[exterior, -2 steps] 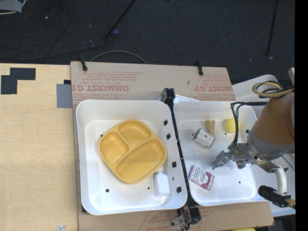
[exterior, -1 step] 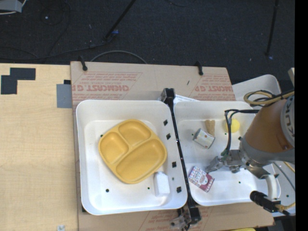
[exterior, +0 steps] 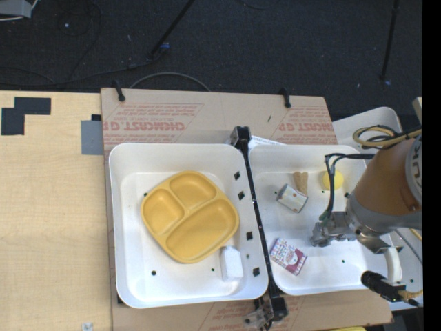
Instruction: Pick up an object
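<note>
Packet just left of tool.

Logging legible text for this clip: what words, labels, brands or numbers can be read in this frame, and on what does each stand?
Red block print, two patches, on the cardboard sheet behind the bins: upside down from this camera and too blurred to quote reliably.
Pink and white packet in the right bin: carries a printed design, too small to read.
Small grey and white item in the right bin: any label too small to read.
Yellow divided tray in the left bin: no text seen.
</note>
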You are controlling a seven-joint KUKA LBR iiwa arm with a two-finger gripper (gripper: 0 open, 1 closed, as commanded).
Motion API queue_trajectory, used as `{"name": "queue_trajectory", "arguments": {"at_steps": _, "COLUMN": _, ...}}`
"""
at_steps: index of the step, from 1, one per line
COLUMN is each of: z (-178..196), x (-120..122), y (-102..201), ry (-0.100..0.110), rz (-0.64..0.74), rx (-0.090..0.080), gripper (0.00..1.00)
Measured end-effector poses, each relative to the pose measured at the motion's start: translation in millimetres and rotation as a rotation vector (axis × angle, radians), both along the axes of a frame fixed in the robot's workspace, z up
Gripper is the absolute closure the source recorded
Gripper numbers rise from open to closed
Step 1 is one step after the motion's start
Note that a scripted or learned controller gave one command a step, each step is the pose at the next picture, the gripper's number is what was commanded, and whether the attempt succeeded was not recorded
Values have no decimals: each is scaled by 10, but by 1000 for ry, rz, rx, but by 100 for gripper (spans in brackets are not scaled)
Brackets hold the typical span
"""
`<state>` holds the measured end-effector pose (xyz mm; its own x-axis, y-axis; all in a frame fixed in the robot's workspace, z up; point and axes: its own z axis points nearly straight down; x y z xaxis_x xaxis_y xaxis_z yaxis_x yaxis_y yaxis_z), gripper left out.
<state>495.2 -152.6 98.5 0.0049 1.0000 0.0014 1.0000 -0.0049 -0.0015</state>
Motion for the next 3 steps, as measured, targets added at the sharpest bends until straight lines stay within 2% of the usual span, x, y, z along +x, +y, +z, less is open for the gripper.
{"name": "queue_trajectory", "arguments": {"at_steps": 2, "z": 1247, "x": 65, "y": -84, "ry": -5, "rz": 6, "rx": -3, "gripper": 100}}
{"name": "queue_trajectory", "arguments": {"at_steps": 3, "z": 1817, "x": 97, "y": 5, "ry": -5, "rz": 8, "rx": -2, "gripper": 100}}
